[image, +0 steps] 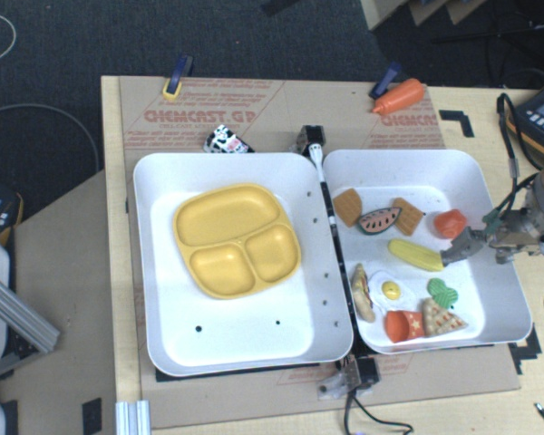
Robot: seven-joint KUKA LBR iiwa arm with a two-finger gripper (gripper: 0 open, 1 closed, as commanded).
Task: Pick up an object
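The right bin (490, 193) holds several toy foods: a brown biscuit (347, 207), a watermelon slice (379, 219), a brown chunk (407, 216), a red tomato (450, 224), a yellow banana (414, 255), a fried egg (390, 289), a green piece (442, 292), a pizza slice (441, 320) and a red piece (396, 325). My gripper (457, 251) reaches in from the right, low over the bin. It sits just right of the banana's end and below the tomato. I see nothing held in it.
The left bin (154, 243) carries a yellow divided plate (238, 239). On the cardboard behind the bins lie an orange carrot (399, 96) and a black-and-white toy (225, 140). Clamps (175, 78) grip the board's far edge. Cables run at the right.
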